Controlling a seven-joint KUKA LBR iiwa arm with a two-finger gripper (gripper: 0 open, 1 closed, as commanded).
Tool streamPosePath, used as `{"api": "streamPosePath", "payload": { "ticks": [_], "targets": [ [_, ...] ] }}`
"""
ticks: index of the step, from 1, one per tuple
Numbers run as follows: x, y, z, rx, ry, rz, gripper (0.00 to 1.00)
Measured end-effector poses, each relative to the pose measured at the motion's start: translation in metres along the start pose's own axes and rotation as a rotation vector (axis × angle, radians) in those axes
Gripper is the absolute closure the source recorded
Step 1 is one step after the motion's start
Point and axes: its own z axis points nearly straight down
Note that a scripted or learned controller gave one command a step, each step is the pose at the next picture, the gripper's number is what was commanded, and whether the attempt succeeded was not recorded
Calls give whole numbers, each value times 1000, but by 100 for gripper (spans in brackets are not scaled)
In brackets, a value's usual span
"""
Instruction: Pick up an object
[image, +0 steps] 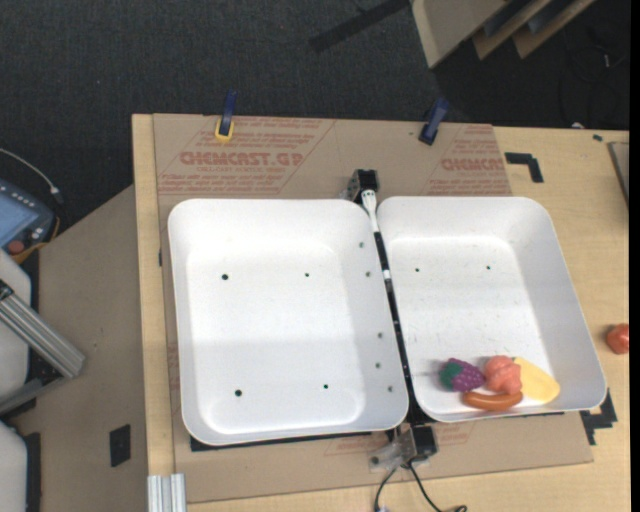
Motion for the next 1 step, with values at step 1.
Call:
{"api": "streamPosePath", "payload": {
  "ticks": [1],
  "targets": [
    [-6,2,184,6,4,-1,100]
  ]
}}
